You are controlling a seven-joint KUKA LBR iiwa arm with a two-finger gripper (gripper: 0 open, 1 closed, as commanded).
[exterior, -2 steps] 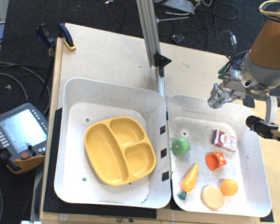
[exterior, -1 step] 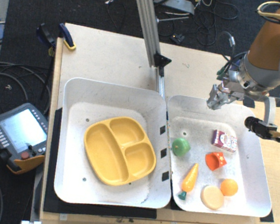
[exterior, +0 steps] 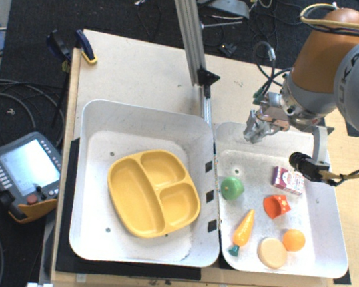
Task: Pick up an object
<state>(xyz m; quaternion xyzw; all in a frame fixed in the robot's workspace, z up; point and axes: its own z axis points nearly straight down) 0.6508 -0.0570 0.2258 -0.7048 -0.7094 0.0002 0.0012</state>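
Nearest me, a pale cream disc (exterior: 273, 253) and a small orange ball (exterior: 294, 240) lay at the right bin's (exterior: 330, 217) front edge, beside an orange toy carrot (exterior: 244, 227), a red plastic piece (exterior: 276, 205), a green ball (exterior: 231, 189) and a pink carton (exterior: 288, 180). Nothing had been lifted, I judged. The two-finger gripper (exterior: 257, 133) hung over the bin's back left corner, nothing visibly in it; open or closed, I couldn't tell.
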